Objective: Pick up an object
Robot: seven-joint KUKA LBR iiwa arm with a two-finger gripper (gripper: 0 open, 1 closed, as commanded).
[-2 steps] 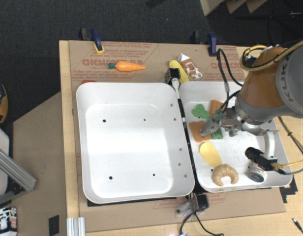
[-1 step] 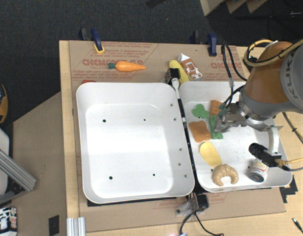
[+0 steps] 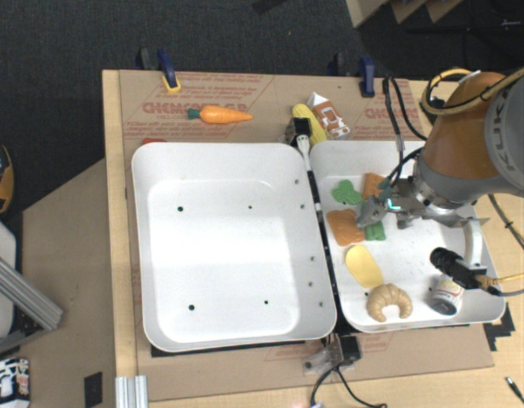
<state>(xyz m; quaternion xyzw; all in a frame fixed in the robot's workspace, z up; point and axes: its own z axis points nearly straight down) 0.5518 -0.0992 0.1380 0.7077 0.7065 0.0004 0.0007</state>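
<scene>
The right bin (image 3: 415, 161) holds several small things. A green leafy piece (image 3: 347, 193) lies near its far left, with an orange piece (image 3: 373, 183) beside it. A tan-orange slab (image 3: 342, 225) lies by the left wall, and another green piece (image 3: 377, 231) is next to it. Nearer the front are a pale yellow slice (image 3: 362, 264), a croissant (image 3: 389, 301) and a small can (image 3: 446, 297). My gripper (image 3: 371, 213) hangs low over the middle of this bin, right at the second green piece and the slab. Nothing shows clearly between its tips.
The left bin (image 3: 151, 168) adjoins the right one. On the cardboard behind the bins lie a toy carrot (image 3: 219, 116), a banana (image 3: 304, 116) and a red-and-white packet (image 3: 332, 121). Blue clamps (image 3: 168, 68) stand at the far edge. The arm covers the right bin's far right part.
</scene>
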